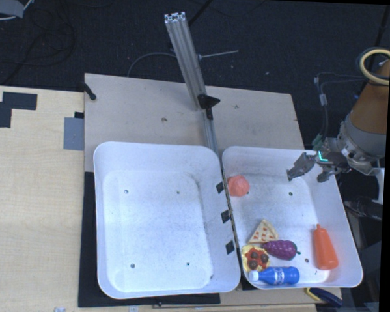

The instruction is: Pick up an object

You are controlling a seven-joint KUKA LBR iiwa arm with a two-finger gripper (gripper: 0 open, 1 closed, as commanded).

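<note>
My gripper (pixel 309 172) hangs over the far right part of the right bin (pixel 290 196), its two dark fingers spread open with nothing between them. A pink-red ball (pixel 238 185) lies at that bin's left wall, well left of the gripper. Nearer the front lie a pizza-slice wedge (pixel 264 232), a purple eggplant (pixel 281 248), a yellow and red piece (pixel 255 258) and a blue bottle (pixel 277 276). An orange bottle-shaped object (pixel 324 247) lies by the right wall, below the gripper in the view.
The left bin (pixel 152 221) sits beside the right one, joined by black clips (pixel 225 215). A slanted aluminium rail (pixel 190 67) rises behind the bins. Cables lie on the dark floor beyond the bench.
</note>
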